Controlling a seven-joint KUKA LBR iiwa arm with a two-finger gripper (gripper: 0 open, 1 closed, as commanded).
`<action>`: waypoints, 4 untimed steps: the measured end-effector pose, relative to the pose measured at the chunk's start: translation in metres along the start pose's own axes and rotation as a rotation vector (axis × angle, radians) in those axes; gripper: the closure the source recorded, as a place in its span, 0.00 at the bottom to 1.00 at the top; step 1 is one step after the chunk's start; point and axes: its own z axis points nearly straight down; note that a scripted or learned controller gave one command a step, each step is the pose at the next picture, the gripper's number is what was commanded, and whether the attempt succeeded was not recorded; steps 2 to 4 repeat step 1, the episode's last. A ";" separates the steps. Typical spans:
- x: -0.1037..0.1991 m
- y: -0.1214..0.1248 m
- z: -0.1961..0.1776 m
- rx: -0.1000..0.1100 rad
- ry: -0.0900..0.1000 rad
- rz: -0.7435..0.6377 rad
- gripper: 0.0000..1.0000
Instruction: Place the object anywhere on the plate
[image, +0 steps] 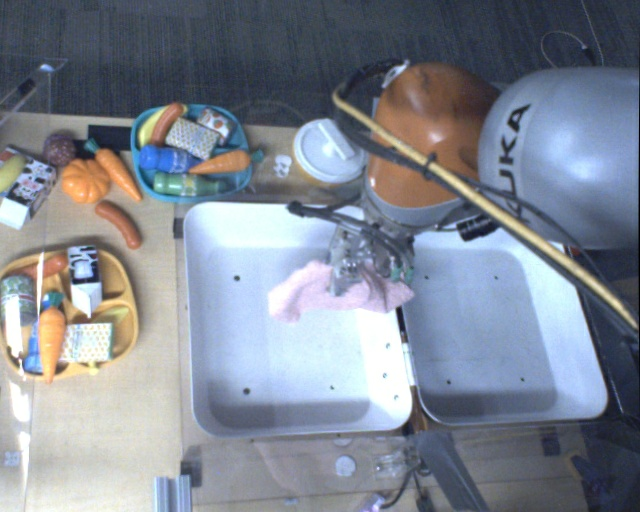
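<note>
From my remote seat I see the end effector (372, 262) low over the right part of the left bin (215, 300), just at the rim shared with the right bin (500, 400). It is down on a pink cloth (310, 292) that lies crumpled on the bin floor, part of it bunched up around the metal parts. I cannot tell if the cloth is really gripped or only touched. On the grey arm (560, 140) I read the letters "UKA" of the KUKA name. The orange band (430, 120) is above the wrist. On the bench (150, 420) at the left stand a yellow plate (125, 310) and a blue bowl (240, 178), both with toy food; their small labels are unreadable.
</note>
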 end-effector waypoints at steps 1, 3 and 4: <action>0.000 0.000 -0.001 0.000 -0.001 0.000 0.00; 0.000 0.000 -0.001 0.000 -0.001 0.000 0.00; 0.000 0.000 -0.001 0.000 -0.001 0.000 0.00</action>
